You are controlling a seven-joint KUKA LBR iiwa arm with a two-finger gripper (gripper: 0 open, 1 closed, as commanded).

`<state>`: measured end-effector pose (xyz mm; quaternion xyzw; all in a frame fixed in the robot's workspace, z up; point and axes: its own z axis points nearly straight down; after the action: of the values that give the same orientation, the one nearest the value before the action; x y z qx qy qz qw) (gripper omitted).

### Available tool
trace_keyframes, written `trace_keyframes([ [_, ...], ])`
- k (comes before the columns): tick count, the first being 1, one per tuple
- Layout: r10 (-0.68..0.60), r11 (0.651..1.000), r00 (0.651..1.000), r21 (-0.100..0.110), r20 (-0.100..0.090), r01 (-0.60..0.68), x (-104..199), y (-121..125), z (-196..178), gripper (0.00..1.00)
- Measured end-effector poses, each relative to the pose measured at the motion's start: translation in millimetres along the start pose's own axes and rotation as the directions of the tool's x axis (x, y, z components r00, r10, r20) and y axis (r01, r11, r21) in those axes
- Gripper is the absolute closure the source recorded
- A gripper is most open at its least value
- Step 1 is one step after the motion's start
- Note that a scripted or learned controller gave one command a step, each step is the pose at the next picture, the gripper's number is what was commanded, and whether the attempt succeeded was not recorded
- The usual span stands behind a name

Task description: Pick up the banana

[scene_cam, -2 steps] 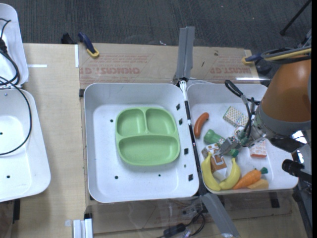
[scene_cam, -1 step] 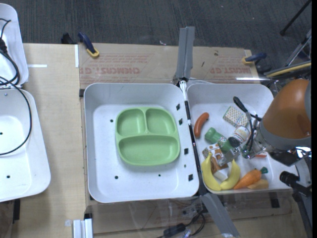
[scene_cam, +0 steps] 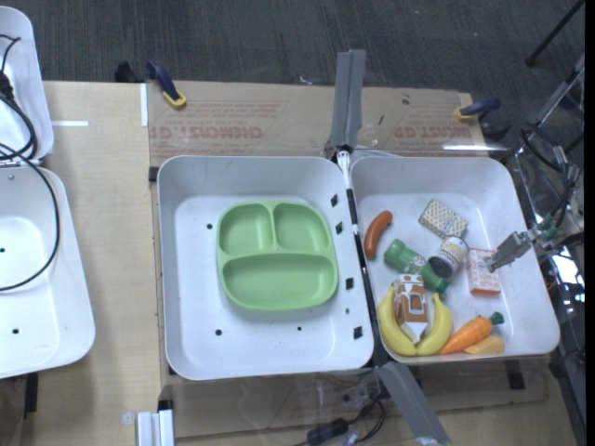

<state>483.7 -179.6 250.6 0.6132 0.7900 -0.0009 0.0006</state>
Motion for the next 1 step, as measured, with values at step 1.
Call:
trace_keyframes([
  [1,-0.063,0.998,0.998,0.002,-0.003,0.063,30.2,4.0,128.5,0.0],
])
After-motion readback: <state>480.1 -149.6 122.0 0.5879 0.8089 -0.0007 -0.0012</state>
